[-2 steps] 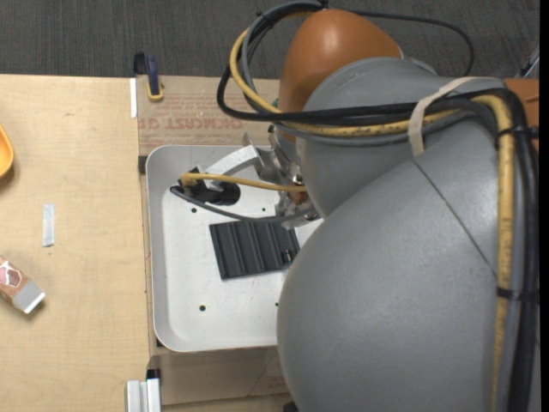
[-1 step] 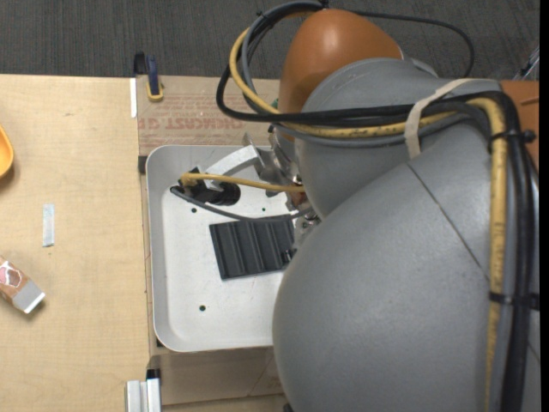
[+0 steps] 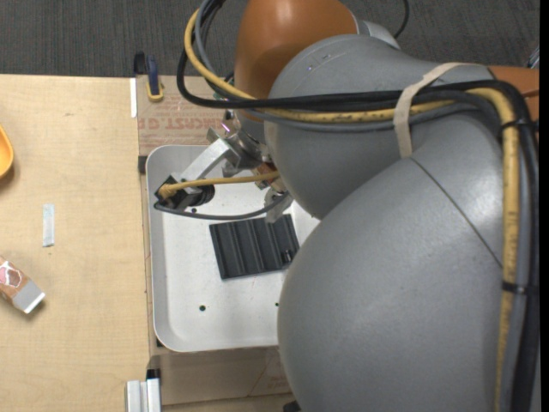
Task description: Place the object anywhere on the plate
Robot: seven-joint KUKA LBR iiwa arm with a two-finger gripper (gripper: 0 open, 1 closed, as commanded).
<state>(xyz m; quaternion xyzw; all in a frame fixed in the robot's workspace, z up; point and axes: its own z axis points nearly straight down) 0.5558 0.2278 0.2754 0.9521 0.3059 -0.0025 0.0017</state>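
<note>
A dark grey ribbed rectangular object (image 3: 255, 247) lies flat in the middle of the white bin (image 3: 176, 316). My gripper (image 3: 253, 177) hangs over the bin's far part, just beyond the ribbed object, and is mostly hidden under the arm's big grey body (image 3: 403, 230) and orange band (image 3: 287, 28). A yellow cable with a black end (image 3: 176, 193) reaches from the wrist out over the bin's left side. At the far left edge of the wooden bench (image 3: 77, 161) a sliver of an orange plate-like rim (image 3: 4, 154) shows.
On the wooden bench left of the bin lie a small grey bar (image 3: 48, 226) and a brown-and-white block (image 3: 19, 287). A blue clamp (image 3: 153, 75) and a cardboard strip (image 3: 176, 114) sit behind the bin. The arm covers the right half of the view.
</note>
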